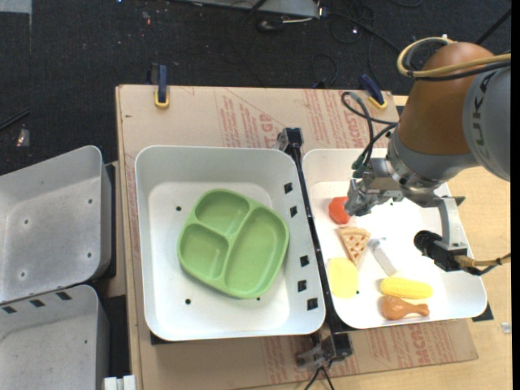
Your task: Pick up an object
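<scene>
My gripper (356, 204) hangs low over the upper left part of the right bin (463, 299), with the arm reaching in from the right. Just left of it and partly under it lies a red round item (337, 211); whether they touch I cannot tell. Below that sit a pizza slice toy (354, 244), a small grey-white piece (383, 259) and a pale yellow flat piece (343, 278). A yellow banana-like toy (405, 288) and an orange drumstick toy (401, 307) lie near the bin's front edge.
The left bin (158, 177) holds a green divided plate (234, 242). A black divider strip (305, 218) runs between the two bins. White trays (49, 210) lie off the bench to the left.
</scene>
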{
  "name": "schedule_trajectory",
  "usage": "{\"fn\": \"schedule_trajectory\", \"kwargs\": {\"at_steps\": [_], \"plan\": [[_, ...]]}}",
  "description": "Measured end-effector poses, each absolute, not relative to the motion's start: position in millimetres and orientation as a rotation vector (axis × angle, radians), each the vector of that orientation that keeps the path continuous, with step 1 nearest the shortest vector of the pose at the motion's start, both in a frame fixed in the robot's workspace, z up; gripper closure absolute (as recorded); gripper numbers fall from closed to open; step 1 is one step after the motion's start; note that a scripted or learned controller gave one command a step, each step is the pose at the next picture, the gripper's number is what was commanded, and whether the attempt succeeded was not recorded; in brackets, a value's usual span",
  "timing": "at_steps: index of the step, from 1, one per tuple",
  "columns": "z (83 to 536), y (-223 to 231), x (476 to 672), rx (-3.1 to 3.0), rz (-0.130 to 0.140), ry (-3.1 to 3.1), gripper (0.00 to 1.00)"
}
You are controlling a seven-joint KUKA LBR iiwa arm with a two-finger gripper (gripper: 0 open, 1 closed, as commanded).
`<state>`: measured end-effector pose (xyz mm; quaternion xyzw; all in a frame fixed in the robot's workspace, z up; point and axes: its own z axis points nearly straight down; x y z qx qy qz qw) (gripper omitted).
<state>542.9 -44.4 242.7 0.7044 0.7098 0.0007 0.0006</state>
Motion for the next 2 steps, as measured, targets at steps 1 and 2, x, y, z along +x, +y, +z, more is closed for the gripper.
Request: {"fn": "schedule_trajectory", "kwargs": {"at_steps": [1,2], "plan": [[230.0,6.1,560.8,2.213,0.001,2.229,1.00],[220.6,59.8,569.0,2.213,0.001,2.229,1.00]]}}
